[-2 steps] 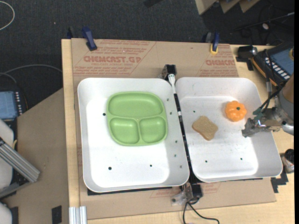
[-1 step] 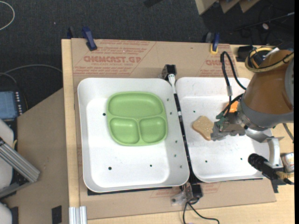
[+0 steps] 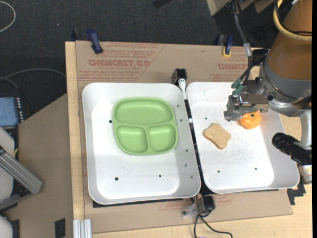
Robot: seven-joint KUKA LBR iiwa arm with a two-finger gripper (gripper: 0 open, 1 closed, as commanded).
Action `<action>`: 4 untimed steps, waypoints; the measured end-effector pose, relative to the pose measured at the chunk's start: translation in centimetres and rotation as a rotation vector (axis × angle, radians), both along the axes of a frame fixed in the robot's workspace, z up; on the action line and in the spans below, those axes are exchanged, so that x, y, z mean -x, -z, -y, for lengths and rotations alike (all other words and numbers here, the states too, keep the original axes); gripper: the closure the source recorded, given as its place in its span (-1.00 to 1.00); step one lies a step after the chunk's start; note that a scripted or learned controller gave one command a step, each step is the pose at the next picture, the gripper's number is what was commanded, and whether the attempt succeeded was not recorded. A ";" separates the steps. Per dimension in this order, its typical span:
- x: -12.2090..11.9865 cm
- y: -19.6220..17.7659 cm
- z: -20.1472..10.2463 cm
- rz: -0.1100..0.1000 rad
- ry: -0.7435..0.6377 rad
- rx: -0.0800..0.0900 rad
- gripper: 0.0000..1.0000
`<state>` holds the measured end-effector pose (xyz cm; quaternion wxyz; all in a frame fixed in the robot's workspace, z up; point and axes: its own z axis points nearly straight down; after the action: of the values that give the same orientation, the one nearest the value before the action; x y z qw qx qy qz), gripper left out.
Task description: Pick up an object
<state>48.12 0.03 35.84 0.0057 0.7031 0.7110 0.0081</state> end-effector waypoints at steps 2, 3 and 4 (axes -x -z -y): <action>0.2 -16.4 6.5 -0.013 0.018 0.006 1.00; 0.2 -16.8 12.4 -0.014 0.017 0.007 1.00; 0.2 -17.7 19.2 -0.015 0.018 0.008 1.00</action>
<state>47.88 -19.20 53.58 0.0036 0.7095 0.7047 -0.0001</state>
